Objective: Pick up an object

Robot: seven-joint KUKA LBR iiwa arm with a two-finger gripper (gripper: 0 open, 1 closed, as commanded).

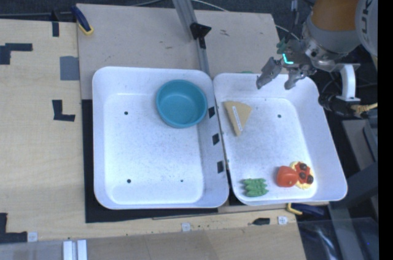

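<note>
While the gripper [277, 78] hovers open and holding nothing over the right bin's [319, 148] far rim, the nearest candidate, a tan wedge [237, 115], lies flat near that bin's left wall. It looks light, stiff and low; its 2 long edges seem the best grip.

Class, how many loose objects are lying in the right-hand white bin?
3: a tan wedge near its upper left, a green toy at the bottom edge, and a red-and-yellow toy at lower right.
</note>
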